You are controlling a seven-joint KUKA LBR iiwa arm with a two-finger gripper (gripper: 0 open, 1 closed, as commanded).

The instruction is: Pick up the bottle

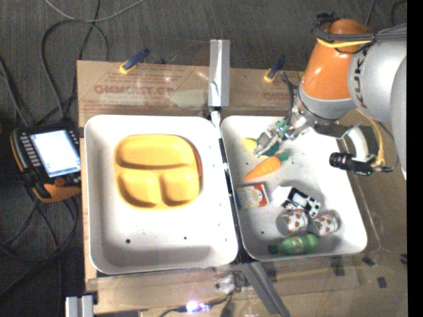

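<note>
Two white bins sit side by side beneath me: the left bin carries a yellow divided tray, and the right bin holds the small things. My arm comes in over the right bin's far corner, and my gripper hangs low near that bin's far left side, just above the leaf end of a toy carrot — whether my fingers are apart or together I cannot tell. The green bottle lies on its side along the bin's near edge, well apart from me. Behind it rest two small cans, a black-and-white object and a small carton.
</note>
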